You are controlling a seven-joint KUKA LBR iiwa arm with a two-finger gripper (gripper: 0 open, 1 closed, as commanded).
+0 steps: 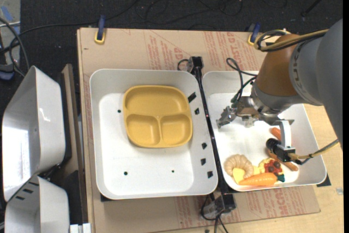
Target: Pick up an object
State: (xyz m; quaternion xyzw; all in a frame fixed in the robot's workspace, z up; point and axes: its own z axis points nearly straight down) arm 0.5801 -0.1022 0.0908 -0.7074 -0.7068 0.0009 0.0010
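Cardboard-topped surface (163, 43): your yellow tray (158, 115) sits in the left bin (103, 133); toy food (256, 172) clusters at the right bin (313, 133) near edge; hand (234, 115) above it, grip state unreadable.

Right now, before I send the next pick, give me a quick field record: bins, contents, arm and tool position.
left bin: holds a yellow divided plate, lying flat
right bin: toy food piled at its near corner
toy food: carrot, pale shrimp-like piece, small mixed pieces
arm: reaches in from the right, over the right bin
tool: over the right bin's left part, apart from the food pile
held object: none seen at the tool
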